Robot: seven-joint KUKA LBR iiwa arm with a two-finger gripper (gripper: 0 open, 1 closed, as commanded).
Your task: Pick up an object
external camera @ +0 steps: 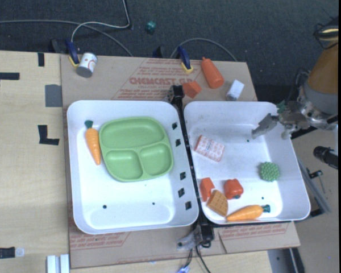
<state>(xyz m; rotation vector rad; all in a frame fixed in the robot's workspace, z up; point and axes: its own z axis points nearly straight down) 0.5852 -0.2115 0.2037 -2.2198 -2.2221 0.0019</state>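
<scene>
I see my fingers [271, 125] over the top right part of the right bin [288, 206]. They look spread apart, with nothing between them. Just below and left of the fingers lies a pink and white packet [209, 148]. A green bumpy ball [269, 171] sits below them, near the bin's right side. Farther down are a red block [233, 188], an orange block [206, 188], a cracker [218, 202] and a carrot [247, 212].

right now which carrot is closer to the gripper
The carrot in the right bin, along its front edge. The other carrot lies in the left bin beside the green plate.
</scene>
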